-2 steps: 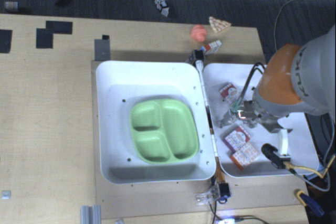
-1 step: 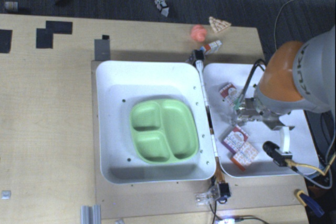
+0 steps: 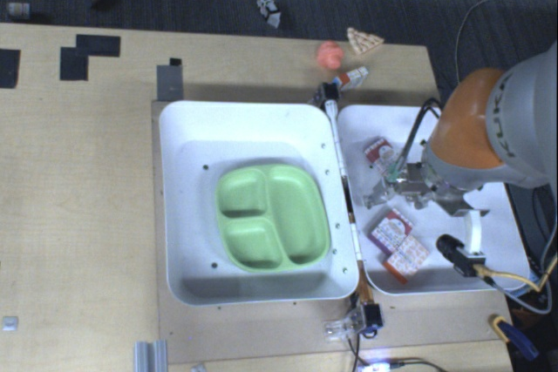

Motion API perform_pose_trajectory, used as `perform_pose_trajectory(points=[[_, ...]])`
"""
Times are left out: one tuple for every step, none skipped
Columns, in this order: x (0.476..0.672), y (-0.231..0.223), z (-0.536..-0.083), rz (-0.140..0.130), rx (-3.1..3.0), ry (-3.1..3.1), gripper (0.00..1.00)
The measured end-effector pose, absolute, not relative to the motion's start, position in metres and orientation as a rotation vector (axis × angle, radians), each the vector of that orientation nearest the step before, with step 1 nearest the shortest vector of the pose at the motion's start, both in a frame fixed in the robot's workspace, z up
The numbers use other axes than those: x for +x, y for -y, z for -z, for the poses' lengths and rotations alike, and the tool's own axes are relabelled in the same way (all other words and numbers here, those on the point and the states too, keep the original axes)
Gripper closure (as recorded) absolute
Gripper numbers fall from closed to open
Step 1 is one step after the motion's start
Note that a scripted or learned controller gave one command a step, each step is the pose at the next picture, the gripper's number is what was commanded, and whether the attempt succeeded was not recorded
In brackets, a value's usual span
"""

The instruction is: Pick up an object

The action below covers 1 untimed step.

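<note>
bench: left bin (image 3: 179, 213) holds green tray (image 3: 272, 216), right bin (image 3: 506, 213) packets (image 3: 399, 245); hand (image 3: 394, 185) state unclear.

Your arm (image 3: 514, 122) is reaching in from the right side of the camera view, its broad grey casing filling the upper right of the frame. The orange band (image 3: 466, 131) is sitting just above the wrist, facing left and slightly toward you. Below it, the wrist is angling down and to the left, ending in the gripper (image 3: 392, 183), which is pointing leftward and low. A dark cable is looping from the wrist up over the orange band. You are not getting a clear look at the gripper's tip from this slant; its metal parts are blurring together there.
</note>
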<state>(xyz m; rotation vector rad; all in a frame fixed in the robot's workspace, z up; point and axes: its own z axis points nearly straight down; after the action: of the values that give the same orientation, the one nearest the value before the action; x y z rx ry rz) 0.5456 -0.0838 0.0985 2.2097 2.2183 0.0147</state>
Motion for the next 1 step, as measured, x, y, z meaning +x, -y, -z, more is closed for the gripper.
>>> perform_pose_trajectory(points=[[0.5467, 0.0831, -0.109, -0.019, 2.207, -2.219, 1.0]])
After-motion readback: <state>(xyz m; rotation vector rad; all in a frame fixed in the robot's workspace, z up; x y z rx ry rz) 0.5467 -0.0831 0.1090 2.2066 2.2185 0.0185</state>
